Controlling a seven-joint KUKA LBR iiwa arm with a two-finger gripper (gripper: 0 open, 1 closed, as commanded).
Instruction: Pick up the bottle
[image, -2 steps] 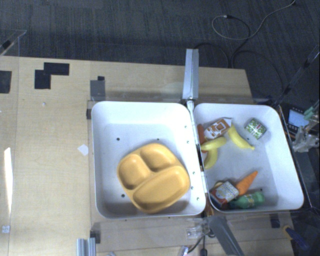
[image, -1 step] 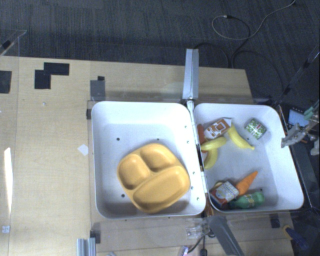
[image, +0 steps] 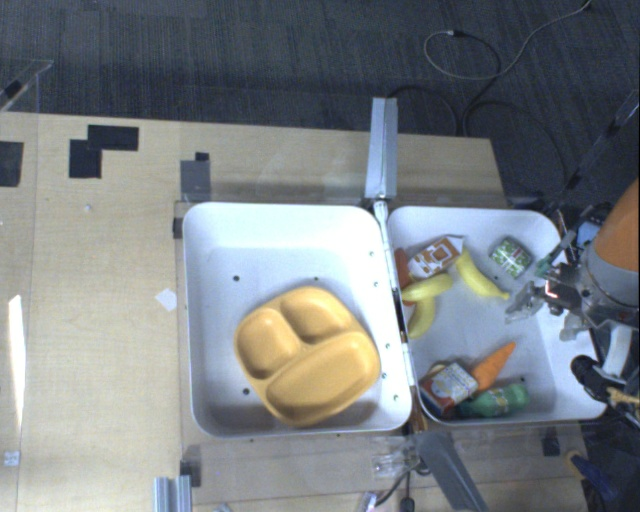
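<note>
Hovering gripper (image: 533, 297) sits up-right of green bottle (image: 497, 400); bottle's long axis near-horizontal beside carrot (image: 492, 365); finger state unclear.

A green plastic bottle (image: 497, 400) lies on its side at the near edge of the right-hand shallow white bin (image: 530, 222), just beside an orange carrot (image: 492, 364). Farther back in that bin lie two yellow bananas (image: 452, 287). The grey arm's gripper (image: 533, 296) hangs over the bin's right side, well apart from the bottle.
</note>
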